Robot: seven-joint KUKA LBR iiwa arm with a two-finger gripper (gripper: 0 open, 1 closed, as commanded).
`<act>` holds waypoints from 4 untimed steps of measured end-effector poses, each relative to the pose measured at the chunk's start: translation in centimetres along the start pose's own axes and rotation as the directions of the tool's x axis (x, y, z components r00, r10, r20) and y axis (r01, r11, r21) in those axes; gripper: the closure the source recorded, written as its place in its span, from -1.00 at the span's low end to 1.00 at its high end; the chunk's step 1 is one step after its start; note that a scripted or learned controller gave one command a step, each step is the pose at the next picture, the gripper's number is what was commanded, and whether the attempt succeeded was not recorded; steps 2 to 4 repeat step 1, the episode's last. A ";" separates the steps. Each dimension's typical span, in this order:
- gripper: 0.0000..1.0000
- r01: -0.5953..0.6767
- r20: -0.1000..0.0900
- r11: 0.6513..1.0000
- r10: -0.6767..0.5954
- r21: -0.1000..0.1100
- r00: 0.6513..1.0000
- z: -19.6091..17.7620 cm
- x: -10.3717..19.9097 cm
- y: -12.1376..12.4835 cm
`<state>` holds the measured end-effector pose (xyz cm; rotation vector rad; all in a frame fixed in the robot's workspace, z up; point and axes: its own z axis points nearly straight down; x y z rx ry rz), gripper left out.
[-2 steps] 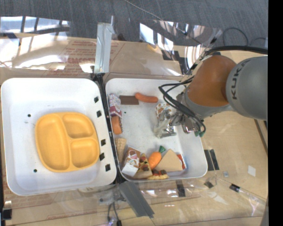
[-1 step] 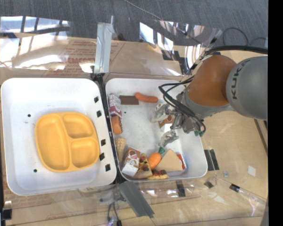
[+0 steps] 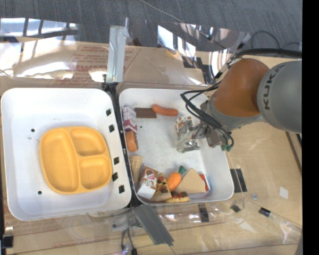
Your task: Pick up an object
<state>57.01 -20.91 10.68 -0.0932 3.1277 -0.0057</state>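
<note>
My gripper hangs low over the middle of the right bin, its metal fingers pointing left, with nothing visible between them. An orange sausage and a brown bar lie near the bin's far wall. A small packet and an orange piece rest along its left wall. At the near wall sits a heap of toy food: a carrot, a sandwich wedge, a cone and a small carton.
The left bin holds a yellow divided plate. The arm's grey body with its orange band reaches in from the right over the right bin's rim, with black cables looping above it.
</note>
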 end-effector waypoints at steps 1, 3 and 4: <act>1.00 0.000 0.005 1.000 0.000 0.000 1.000 -10.3 -5.1 4.4; 1.00 0.000 0.005 1.000 0.000 0.000 1.000 -10.3 -5.1 4.4; 1.00 0.000 0.005 1.000 0.000 0.000 1.000 -10.3 -5.1 4.4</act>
